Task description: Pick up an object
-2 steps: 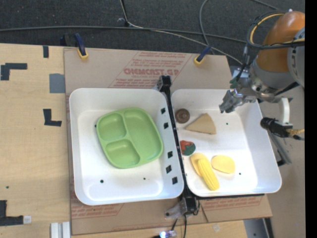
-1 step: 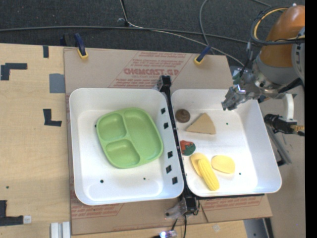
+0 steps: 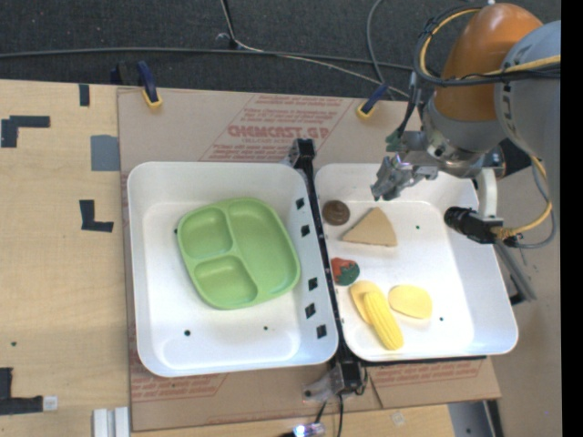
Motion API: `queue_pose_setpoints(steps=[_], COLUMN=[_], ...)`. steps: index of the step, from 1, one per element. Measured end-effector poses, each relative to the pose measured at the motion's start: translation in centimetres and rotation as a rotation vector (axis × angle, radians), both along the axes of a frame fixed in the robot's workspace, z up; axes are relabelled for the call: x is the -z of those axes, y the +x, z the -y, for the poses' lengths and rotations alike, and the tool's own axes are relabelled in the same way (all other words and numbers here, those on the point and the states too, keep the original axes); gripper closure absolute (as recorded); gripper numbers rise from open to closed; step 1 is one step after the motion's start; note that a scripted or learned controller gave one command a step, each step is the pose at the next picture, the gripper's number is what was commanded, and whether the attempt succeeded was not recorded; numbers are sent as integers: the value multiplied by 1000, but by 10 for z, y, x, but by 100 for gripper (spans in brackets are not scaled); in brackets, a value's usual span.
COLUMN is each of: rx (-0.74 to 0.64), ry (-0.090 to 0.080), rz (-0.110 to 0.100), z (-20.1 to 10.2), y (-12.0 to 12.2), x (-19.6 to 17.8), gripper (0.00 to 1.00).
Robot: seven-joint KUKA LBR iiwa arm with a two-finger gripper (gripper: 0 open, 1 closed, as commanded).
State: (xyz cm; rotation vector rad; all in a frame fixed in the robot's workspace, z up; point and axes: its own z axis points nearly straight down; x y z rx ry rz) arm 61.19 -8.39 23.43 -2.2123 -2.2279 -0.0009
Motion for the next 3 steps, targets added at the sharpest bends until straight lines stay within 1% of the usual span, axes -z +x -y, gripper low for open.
queue_pose_setpoints(steps=[1,2,3], rx=[1,0,0], ry=[0,0,0], rz=[-1,0,1], z=[-50,-113,-169], y=[-4,7,18], x=[2,4,-2], gripper=[100,100,100])
